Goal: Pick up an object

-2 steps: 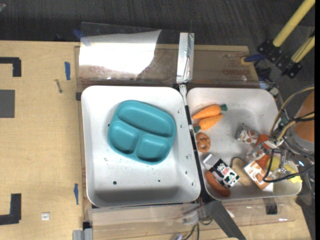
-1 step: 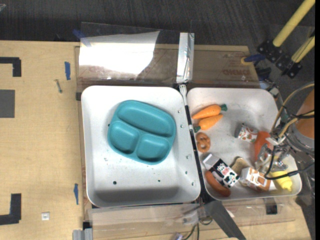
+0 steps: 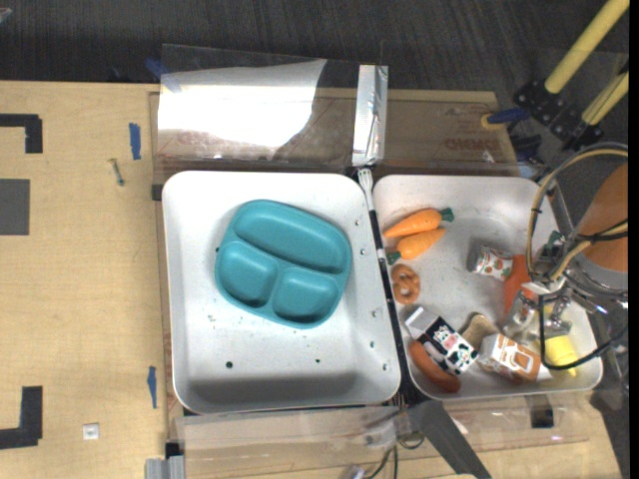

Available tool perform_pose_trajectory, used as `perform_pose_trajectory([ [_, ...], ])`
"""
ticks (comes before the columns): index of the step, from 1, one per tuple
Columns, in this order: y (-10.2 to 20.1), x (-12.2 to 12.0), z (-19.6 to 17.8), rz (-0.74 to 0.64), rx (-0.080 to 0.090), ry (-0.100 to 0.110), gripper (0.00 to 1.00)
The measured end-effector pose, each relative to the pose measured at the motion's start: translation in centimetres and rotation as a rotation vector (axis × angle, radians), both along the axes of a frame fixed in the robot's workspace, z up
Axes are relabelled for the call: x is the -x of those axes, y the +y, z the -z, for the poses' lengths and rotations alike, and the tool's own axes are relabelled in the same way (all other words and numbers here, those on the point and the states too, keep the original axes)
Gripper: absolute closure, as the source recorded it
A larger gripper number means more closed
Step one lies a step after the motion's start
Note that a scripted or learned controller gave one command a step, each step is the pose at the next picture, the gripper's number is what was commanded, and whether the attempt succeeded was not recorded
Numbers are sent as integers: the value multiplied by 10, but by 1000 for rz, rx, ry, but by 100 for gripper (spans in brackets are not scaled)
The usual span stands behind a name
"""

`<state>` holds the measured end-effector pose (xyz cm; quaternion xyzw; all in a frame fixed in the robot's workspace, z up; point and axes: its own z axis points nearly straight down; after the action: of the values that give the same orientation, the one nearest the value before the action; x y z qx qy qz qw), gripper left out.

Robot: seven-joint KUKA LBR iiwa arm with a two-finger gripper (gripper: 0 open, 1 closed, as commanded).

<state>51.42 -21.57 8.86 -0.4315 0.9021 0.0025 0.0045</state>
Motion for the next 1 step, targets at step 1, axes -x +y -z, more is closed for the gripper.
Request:
perform_pose_trajectory([
  [1,19,-79,0,-124,8,-6,100],
])
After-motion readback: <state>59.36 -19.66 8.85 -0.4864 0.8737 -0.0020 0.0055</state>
